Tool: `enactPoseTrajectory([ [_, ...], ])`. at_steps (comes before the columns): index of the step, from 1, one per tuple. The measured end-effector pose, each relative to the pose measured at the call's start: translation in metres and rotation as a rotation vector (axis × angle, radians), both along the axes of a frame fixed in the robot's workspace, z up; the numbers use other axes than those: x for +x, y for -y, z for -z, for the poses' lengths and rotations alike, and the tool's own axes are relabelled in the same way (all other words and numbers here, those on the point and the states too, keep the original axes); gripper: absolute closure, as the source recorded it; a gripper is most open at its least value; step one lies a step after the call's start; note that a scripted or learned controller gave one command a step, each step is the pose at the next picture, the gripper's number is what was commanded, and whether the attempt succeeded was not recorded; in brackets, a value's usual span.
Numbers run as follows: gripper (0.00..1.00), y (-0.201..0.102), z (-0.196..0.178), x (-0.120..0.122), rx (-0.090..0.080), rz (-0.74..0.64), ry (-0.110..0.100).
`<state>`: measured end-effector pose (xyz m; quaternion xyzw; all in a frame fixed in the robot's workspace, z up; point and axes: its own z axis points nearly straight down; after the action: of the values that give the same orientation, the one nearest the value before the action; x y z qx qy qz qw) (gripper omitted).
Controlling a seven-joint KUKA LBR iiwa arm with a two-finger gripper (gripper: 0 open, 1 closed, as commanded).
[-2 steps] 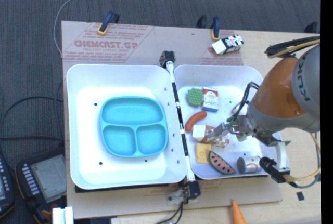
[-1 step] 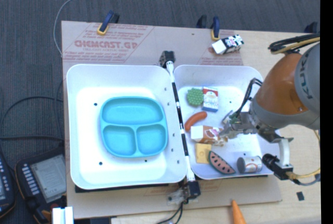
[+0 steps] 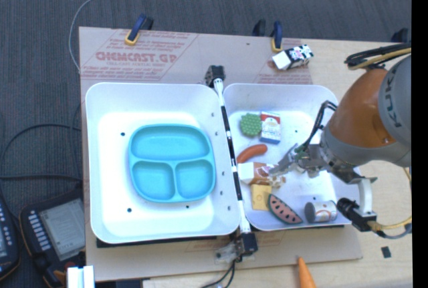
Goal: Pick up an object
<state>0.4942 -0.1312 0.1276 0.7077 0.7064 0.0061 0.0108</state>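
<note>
The right bin [image 3: 321,96] holds several small objects. A green round piece [image 3: 251,123] and a red, white and blue carton [image 3: 270,126] lie at its far side. A red sausage [image 3: 251,153] lies near the divider. A yellow cheese wedge [image 3: 260,197], a watermelon slice [image 3: 283,208] and a small can [image 3: 321,211] lie along the near side. My gripper [image 3: 277,170] reaches in from the right and sits low over a small brown and white item [image 3: 262,173], which it partly hides.
The left bin [image 3: 107,113] bears a blue divided plate [image 3: 172,162]. A black and white toy [image 3: 293,57] lies on the board behind the right bin. The arm's orange band [image 3: 364,113] hangs over the right bin's right side. Clamps hold the board's far edge.
</note>
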Motion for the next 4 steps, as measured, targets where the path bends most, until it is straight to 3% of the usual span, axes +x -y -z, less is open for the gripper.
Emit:
enactPoseTrajectory([
  [1,0.00,-0.008,0.014,0.000,0.000,0.001,0.002],
  [2,1.00,-0.011,0.001,0.003,0.007,-0.002,0.006],
  [3,0.00,-0.011,0.002,0.003,0.006,-0.002,0.005],
  [4,0.00,-0.019,0.014,0.002,0.003,0.001,0.005],
])
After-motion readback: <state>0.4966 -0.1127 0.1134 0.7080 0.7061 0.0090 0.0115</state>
